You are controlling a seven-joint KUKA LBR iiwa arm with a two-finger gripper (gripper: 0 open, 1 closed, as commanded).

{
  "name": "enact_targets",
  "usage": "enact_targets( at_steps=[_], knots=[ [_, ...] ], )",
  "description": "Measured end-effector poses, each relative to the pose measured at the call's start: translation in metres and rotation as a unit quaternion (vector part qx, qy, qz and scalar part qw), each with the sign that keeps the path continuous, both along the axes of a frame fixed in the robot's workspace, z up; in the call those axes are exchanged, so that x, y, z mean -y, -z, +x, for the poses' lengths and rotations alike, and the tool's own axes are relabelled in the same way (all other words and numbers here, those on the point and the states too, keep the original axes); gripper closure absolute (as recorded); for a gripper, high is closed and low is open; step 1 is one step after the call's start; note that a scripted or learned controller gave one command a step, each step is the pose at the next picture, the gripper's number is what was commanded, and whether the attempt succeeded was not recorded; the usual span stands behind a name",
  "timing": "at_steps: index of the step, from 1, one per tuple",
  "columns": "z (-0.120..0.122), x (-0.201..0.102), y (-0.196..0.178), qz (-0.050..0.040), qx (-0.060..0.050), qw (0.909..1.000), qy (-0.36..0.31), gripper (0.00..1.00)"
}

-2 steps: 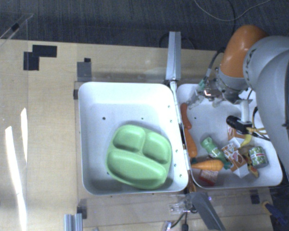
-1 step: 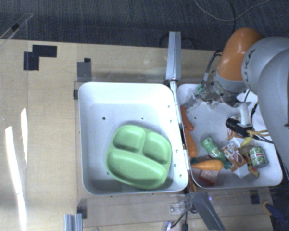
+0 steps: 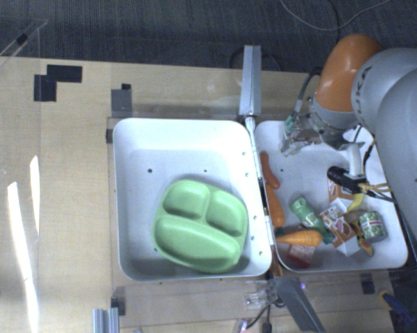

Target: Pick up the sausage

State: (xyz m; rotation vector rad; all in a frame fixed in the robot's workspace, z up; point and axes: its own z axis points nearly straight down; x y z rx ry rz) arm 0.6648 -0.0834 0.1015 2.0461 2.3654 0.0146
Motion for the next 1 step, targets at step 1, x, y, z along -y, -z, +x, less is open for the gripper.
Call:
enact_targets(
  at_steps=[1],
  knots=[
    [-0.0001, -0.0003, 0.0002, -0.0001, 0.0, 1.0, -0.001, 0.0]
  ],
)
